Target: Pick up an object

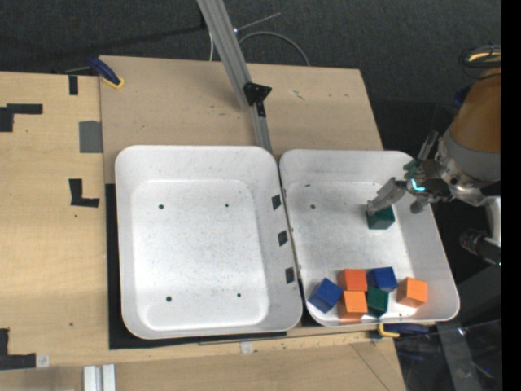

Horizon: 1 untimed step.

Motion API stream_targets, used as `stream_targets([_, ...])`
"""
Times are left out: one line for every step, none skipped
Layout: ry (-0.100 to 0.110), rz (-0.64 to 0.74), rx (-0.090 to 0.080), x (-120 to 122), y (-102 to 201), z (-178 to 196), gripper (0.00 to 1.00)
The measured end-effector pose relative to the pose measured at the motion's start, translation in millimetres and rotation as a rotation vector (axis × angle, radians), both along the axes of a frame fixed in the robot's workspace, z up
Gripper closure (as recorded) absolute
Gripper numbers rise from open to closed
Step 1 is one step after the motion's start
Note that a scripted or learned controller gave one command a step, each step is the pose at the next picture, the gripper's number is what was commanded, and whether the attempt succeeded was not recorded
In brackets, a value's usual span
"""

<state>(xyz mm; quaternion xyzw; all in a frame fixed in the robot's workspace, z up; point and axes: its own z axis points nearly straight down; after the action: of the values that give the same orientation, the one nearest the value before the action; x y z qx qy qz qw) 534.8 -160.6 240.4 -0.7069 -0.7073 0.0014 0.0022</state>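
A dark green block (380,217) lies in the right bin (342,177), toward its right wall and well apart from the other blocks. The fingers (383,200) are seen directly above it, slanting down from the right, with their tips at or just over its top. Whether the block is between them, or how far open they are, cannot be told: the tips and the block merge into one dark patch.

The step in hand is judged to be the approach or the closing on this block; a lift is not yet shown, since the block appears to rest on the bin floor. The next move would call for the fingers to be set on opposite faces of the block and closed squarely before any rise.

Along the near wall of the same bin a cluster is packed: a blue block (326,293), an orange block (354,279), a second orange block (354,302), a second blue block (383,278), a green block (377,300) and a third orange block (413,291), several of them touching. Open floor is left around the lone block on its left and far sides; the right wall is near. The left bin (195,157) sits alongside on the surface (49,177).
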Motion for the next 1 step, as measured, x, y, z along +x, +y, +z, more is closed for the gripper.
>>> stream_targets([-0.004,0.001,-0.001,0.8,-0.1,2.0,0.00])
